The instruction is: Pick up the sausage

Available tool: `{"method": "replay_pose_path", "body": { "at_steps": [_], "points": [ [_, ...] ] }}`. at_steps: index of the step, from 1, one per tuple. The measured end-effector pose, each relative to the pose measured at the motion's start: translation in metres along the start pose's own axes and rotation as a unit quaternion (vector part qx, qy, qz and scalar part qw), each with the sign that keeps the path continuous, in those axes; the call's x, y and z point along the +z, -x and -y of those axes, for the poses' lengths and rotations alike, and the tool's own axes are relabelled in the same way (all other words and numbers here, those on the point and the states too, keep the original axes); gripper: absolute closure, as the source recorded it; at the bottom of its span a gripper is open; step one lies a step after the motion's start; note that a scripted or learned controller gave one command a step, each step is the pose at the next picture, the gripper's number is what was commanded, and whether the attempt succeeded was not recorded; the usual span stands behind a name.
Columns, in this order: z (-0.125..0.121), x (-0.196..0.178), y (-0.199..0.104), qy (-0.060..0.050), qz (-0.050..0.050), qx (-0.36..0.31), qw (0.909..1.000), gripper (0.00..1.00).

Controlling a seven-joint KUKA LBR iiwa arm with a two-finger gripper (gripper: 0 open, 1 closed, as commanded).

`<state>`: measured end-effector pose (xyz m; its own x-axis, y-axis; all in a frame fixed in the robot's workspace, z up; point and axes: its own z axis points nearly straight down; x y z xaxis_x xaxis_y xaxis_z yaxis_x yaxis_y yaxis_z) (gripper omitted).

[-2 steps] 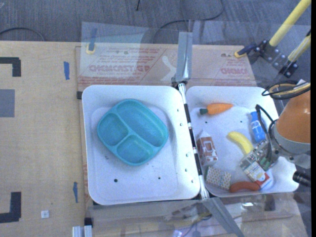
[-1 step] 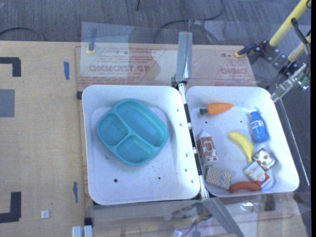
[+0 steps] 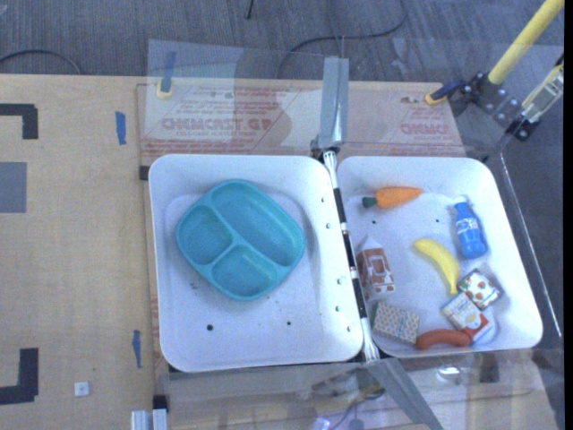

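The sausage [image 3: 442,338] is a short reddish-brown link lying flat near the front edge of the right bin [image 3: 405,230]. Its right end touches a small white carton with red fruit print [image 3: 463,312]. A tan waffle-textured square [image 3: 396,322] lies just to its left.
The right bin also holds a carrot [image 3: 397,197], a blue bottle [image 3: 466,230], a banana [image 3: 438,262], a brown carton [image 3: 375,271] and a second fruit-print carton [image 3: 480,287]. In the left bin [image 3: 269,330] sits a teal divided plate [image 3: 240,238].
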<state>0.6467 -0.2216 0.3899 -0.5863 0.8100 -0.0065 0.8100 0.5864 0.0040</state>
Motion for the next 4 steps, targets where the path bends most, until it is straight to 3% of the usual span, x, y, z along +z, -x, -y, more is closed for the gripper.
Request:
{"method": "replay_pose_path", "body": {
  "at_steps": [1,2,3,4],
  "points": [
    [-0.018,-0.023,0.013,0.001,0.002,-0.268,0.9635,1.0],
    [-0.019,-0.037,0.014,0.004,0.007,-0.267,0.9636,1.0],
    [-0.006,-0.038,0.003,0.001,-0.001,-0.347,0.9379,1.0],
    [-0.006,-0.051,0.004,0.003,0.005,-0.346,0.9381,1.0]
  ]
}}
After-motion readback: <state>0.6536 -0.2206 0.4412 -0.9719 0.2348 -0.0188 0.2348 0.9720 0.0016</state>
